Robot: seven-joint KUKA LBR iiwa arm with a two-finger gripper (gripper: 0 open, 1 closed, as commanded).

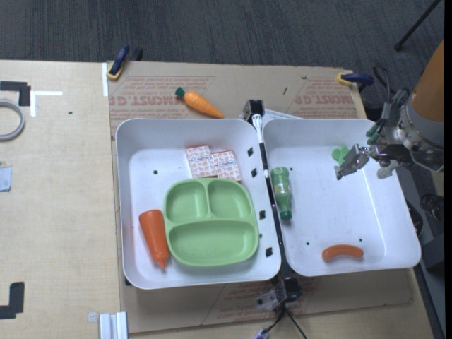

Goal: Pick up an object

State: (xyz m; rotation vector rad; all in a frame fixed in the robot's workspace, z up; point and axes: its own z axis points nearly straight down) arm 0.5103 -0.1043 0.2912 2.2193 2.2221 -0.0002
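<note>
toy carrot (200, 103) on cardboard (233, 94) behind the bins; blue clamp (118, 62) at its corner

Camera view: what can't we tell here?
- Tool: small and blurred, so its fingers cannot be read, nor whether it touches the green thing beside it.
- Green thing: partly behind the tool, too small to identify.
- Arm: cut off by the right edge.
- Packet in the left bin: print too small to read, near edge behind the plate.
</note>
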